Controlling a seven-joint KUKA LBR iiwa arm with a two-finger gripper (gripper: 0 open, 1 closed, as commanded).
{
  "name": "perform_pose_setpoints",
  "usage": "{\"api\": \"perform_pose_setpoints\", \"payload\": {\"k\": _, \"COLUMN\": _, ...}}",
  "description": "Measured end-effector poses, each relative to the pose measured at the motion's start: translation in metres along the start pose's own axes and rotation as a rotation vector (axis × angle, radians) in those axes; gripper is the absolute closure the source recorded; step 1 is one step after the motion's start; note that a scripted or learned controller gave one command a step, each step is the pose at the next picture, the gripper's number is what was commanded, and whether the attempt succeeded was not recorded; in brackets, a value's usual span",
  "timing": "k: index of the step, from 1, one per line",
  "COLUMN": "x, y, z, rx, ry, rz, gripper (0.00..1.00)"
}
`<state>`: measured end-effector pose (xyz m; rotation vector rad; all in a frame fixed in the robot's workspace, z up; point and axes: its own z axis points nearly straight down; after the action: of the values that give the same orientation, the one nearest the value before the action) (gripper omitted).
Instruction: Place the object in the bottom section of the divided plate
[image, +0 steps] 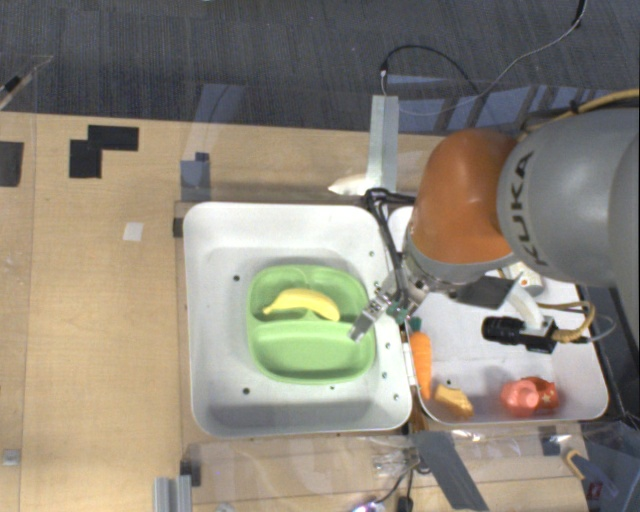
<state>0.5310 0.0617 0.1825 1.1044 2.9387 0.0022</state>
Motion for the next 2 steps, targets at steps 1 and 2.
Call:
{"api": "perform_pose_setpoints", "payload": {"k": 1, "x": -0.0424, "y": -0.0113, "z": -0.0002, "rx": -0.002, "ry": -0.001, "rz": -0.41, "gripper": 0.0}}
{"api": "perform_pose_setpoints", "payload": {"k": 2, "x": -0.0432, "y": -0.0084, "z": -0.0087, "rx": -0.006, "ry": -0.002, "rz": -0.408, "gripper": 1.0}}
